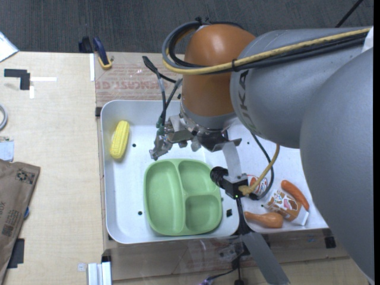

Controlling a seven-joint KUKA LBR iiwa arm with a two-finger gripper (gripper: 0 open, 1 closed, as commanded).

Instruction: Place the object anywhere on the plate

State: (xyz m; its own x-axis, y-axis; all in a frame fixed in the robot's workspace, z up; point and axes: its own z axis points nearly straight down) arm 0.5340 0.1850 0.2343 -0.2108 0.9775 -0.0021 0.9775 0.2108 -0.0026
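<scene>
A green plate [181, 198] with three compartments lies in the front half of the left white bin [111, 183]. A yellow corn cob [120, 139] lies on the bin floor at the back left, apart from the plate. My gripper [159, 147] hangs over the bin just behind the plate's back left rim, a short way right of the corn. Nothing shows in it, and the wrist hides the bin floor behind it.
The right bin [314, 221] holds an orange sausage [295, 193], a second sausage [264, 219] and a printed packet [284, 205]. My arm covers most of that bin. A brown paper bag [15, 200] lies on the bench at the left.
</scene>
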